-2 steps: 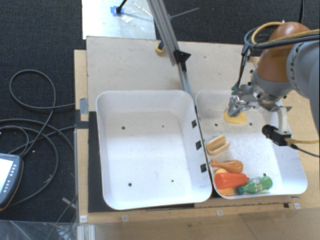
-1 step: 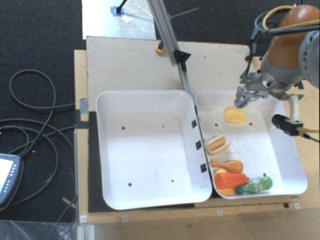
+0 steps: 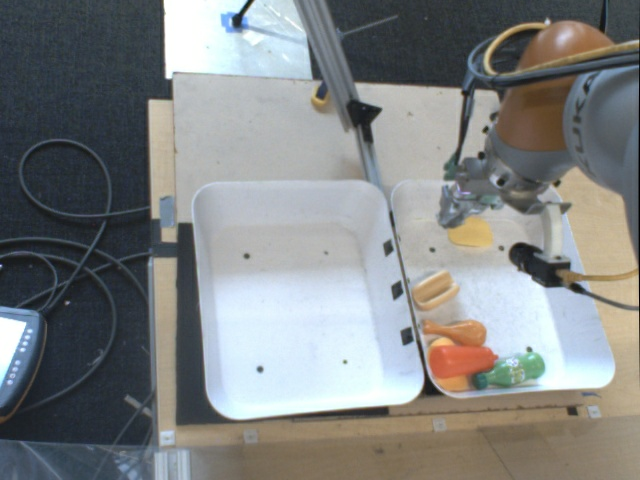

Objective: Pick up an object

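Hovering over the yellow piece in the right bin

My jaws (image 3: 458, 208) hang just above the yellow piece's (image 3: 471, 233) near edge, at the right bin's (image 3: 590, 363) far end, placed for a descent; how wide they stand I cannot tell.

The surface (image 3: 260, 128) is a pale board, bare in its upper part, with a light wooden border showing along its left and lower edges. Two shallow white bins sit on it side by side, their inner rims touching: the left bin (image 3: 215, 268) and the right bin (image 3: 590, 353). A slanted metal pole (image 3: 325, 43) runs down from the top toward the place where the bins meet, with a black clamp (image 3: 362, 114) on it. Just beside the pole lies a small yellow clip (image 3: 319, 96). Dark carpet (image 3: 80, 58) surrounds the surface, and black cables (image 3: 65, 208) loop across it on the left. A grey handheld device (image 3: 15, 353) with a lit screen lies at the left edge. A pale sheet (image 3: 200, 18) with a bit of blue tape (image 3: 231, 21) lies beyond the surface.
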{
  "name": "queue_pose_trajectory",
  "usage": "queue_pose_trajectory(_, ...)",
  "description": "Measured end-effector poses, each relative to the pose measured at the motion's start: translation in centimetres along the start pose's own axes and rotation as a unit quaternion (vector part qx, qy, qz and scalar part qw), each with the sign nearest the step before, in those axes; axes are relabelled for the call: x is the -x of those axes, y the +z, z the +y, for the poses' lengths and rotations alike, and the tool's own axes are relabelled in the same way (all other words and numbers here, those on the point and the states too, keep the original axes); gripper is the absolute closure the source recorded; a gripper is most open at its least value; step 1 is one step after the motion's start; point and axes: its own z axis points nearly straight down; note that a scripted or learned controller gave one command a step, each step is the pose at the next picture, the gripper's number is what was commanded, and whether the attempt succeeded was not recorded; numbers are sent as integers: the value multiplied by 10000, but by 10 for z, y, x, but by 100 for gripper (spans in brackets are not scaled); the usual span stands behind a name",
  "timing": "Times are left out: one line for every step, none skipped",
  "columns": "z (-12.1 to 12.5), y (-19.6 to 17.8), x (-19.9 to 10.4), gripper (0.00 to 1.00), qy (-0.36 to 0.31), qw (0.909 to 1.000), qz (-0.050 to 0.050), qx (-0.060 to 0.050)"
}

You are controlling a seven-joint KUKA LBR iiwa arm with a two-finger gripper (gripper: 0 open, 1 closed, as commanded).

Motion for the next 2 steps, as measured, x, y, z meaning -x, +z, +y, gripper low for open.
queue_pose_trajectory(0, -7, -61, 100, -14, 10000, 5, 12)
queue_pose_trajectory(-10, -18, -120, 100, -13, 10000, 9, 13)
